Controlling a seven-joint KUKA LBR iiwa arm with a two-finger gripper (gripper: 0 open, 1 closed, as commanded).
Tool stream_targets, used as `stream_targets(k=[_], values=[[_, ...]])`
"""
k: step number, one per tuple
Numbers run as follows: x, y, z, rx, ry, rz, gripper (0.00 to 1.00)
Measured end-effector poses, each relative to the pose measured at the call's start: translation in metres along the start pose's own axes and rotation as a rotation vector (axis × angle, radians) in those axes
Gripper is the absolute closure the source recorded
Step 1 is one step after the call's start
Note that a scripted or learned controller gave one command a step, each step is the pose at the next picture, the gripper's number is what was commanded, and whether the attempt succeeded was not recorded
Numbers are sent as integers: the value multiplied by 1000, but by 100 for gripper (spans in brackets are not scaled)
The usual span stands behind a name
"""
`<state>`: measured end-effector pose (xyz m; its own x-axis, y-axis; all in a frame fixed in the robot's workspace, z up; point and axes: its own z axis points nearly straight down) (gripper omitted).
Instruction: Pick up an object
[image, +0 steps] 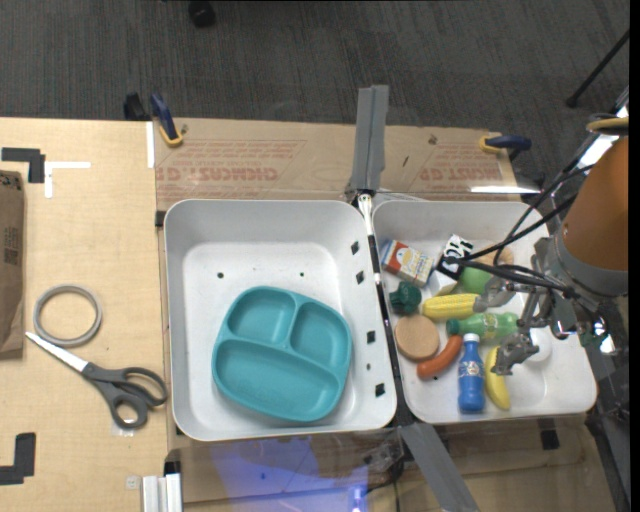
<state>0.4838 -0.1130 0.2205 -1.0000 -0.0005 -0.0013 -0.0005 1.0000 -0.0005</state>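
Near edge: smooth white bins (180, 330) are sitting on a pale wooden bench (80, 200); dark carpet (300, 50) is lying beyond. At three o'clock the gripper (515, 352), finger state indiscernible, is hovering over the glossy banana (497, 385) beside the blue bottle (471, 375).

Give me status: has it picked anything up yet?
Not yet. Done: the arm has reached over the right bin, with the claw low near the banana and blue bottle. In hand: nothing visibly. Left: grasp and lift. The teal plate sits in the left bin.
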Motion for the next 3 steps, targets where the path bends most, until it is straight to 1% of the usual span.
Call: stream_targets(k=[1,2,3], values=[[-7,7,129,0,-1,-34,0],[-103,-3,128,0,-1,52,0],[-38,12,129,0,0,93,0]])
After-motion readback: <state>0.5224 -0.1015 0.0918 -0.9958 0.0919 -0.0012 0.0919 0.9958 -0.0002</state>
